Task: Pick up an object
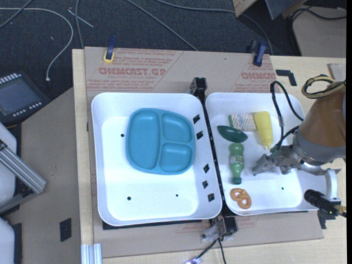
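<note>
Camera view shows the grey arm's pincer [263, 165] low inside the right shallow white bin [286, 198], its dark fingers spread apart over bare bin floor with nothing between them. Just left of it lies a green plastic bottle [236, 163], with a dark green leaf-shaped piece [231, 132] above it, a yellow corn-like toy [264, 127] further up and a brown pretzel [241, 198] below. The left white bin [110, 164] holds a blue divided plastic tray [160, 141].

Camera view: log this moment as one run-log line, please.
gripper: low in right bin, nothing seen held | nearest: green bottle | also there: pretzel, yellow item | left bin: blue plate
</note>
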